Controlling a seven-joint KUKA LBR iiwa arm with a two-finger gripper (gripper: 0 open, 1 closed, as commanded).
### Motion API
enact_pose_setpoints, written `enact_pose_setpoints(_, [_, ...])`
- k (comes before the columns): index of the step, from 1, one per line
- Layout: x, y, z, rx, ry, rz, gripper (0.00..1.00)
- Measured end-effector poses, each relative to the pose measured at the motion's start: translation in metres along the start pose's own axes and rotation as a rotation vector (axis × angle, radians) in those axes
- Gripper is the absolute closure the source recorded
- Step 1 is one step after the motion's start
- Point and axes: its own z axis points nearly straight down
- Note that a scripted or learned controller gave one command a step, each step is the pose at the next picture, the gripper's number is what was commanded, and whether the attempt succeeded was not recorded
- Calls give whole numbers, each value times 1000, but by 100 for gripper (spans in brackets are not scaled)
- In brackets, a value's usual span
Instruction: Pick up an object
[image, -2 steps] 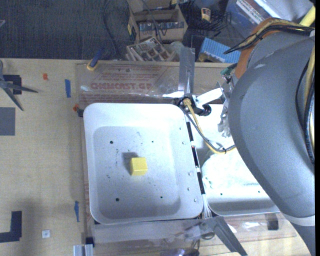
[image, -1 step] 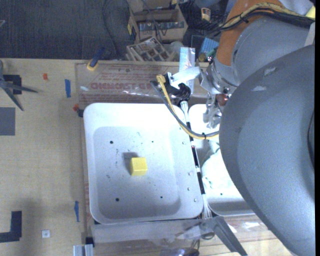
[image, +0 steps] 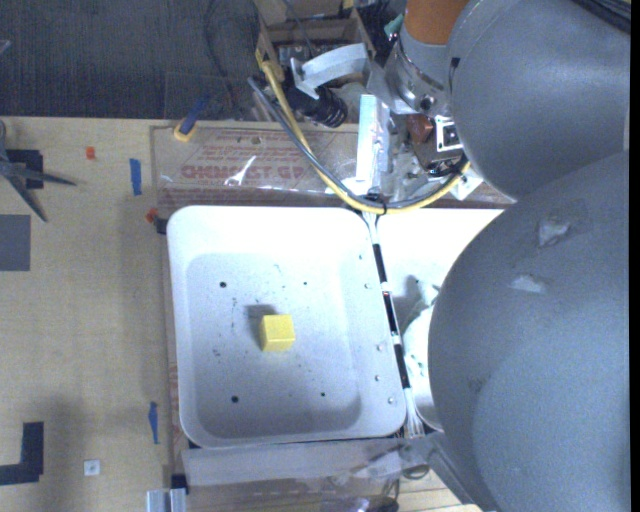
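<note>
A small yellow block (image: 277, 332) lies near the middle of the left bin (image: 200, 240), on its grey floor. My gripper (image: 384, 186) hangs high over the back rim where the two bins meet, well behind and to the right of the block. Its fingers (image: 366, 140) stand apart with nothing between them, so it is open. The grey arm (image: 540, 300) fills the right side and hides most of the right bin (image: 430, 235).
Pale objects (image: 412, 296) peek out in the right bin beside the arm, too hidden to name. A yellow cable (image: 300, 140) and a cardboard sheet (image: 250, 165) lie behind the bins. The wooden bench (image: 80, 300) stretches to the left with small blue marks.
</note>
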Motion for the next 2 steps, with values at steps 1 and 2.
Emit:
enact_pose_setpoints(1, [-70, 45, -3, 3, -8, -261, 100])
enact_pose_setpoints(2, [-92, 16, 96, 3, -8, -193, 100])
